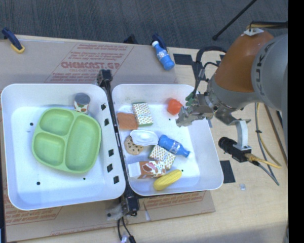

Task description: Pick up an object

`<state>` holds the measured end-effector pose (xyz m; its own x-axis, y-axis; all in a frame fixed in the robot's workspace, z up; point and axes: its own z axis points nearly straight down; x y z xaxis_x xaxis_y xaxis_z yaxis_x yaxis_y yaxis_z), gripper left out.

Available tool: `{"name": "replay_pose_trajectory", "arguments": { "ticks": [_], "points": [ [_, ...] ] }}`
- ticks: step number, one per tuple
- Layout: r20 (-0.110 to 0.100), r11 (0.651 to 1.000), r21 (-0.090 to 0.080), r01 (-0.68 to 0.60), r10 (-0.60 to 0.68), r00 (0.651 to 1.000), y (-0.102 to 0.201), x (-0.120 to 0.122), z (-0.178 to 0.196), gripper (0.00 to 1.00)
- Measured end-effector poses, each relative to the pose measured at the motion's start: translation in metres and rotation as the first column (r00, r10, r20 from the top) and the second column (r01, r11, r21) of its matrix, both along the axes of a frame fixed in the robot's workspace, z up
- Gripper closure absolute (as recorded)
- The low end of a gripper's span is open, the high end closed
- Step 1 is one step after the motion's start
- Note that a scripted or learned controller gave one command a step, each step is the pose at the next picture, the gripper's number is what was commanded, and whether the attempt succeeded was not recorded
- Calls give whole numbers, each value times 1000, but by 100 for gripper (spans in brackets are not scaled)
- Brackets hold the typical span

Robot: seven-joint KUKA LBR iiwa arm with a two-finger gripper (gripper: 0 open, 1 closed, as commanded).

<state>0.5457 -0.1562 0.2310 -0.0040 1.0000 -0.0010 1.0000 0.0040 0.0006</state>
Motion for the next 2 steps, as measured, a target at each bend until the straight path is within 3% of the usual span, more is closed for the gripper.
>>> {"name": "replay_pose_trajectory", "arguments": {
  "ticks": [1,2],
  "points": [
    [-3,1000,0,-2,2,1000,-3,68,-39,100],
    [-5,1000,1,-2,2,1000,33,-16,-30,100]
  ]
}}
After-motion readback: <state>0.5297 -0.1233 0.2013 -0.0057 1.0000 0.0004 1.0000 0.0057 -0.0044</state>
